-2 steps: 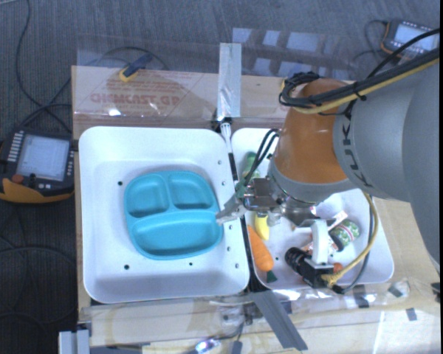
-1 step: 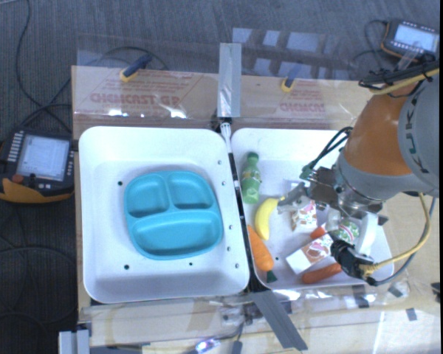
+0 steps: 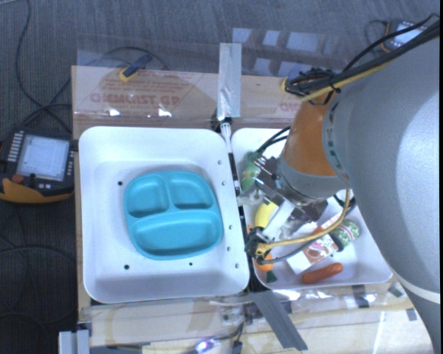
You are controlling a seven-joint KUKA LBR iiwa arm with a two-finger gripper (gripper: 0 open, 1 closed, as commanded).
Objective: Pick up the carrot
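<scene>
My arm (image 3: 384, 161) comes in from the right of the frame, its grey bulk covering most of the right side, with the orange band (image 3: 310, 142) sitting just above the wrist. My end effector (image 3: 269, 220) is down inside the right bin (image 3: 369, 268), near that bin's left wall, a little below the middle of the frame. Cables and the wrist housing crowd over it, so I cannot tell how wide it stands or whether anything is caught in it.

The carrot (image 3: 323, 273) lies in the lower part of the right bin, an orange piece stretched nearly level with its thicker end toward the right. It rests on the bin floor, lower right of my end effector and apart from it. Just above the carrot sits a small packet with red and white print (image 3: 319, 250), and to the upper right of that a green and white item (image 3: 347, 232), partly under my wrist. A yellow piece (image 3: 264, 214) stands close beside my end effector, and something green (image 3: 248, 172) shows near the bin's left wall higher up.

The left bin (image 3: 103, 271) holds a blue divided tray (image 3: 173, 214), lying flat around its centre, with three compartments.

Both bins sit side by side on the tabletop (image 3: 96, 87), which shows a clear sheet with red lettering along the upper edge. At the left edge of the frame, on the grey floor, lies a handheld control pendant (image 3: 33, 164) with a lit screen.
</scene>
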